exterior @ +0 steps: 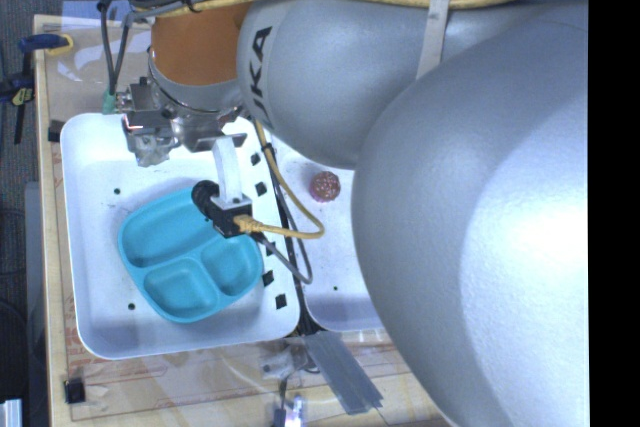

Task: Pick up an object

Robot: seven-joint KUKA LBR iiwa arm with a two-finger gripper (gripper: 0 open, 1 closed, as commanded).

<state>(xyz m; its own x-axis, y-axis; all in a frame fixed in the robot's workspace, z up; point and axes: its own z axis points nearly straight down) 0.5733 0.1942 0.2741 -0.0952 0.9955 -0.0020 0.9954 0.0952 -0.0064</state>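
Blue divided plate [185, 265]: lies flat on the floor of the left bin [85, 215], centre-left of the frame, not lifted. Small reddish ball [324, 186]: sits in the right bin [335, 310], just past the shared rim, mid-frame.

Hand [148, 147]: over the left bin's upper part, just above and left of the plate. Released or clenched, cannot tell; nothing seen gripped.

Arm [330, 65] covers most of the right side of the frame.

Judgement: pick not yet made. Closing on an object and lifting it are both left to do.
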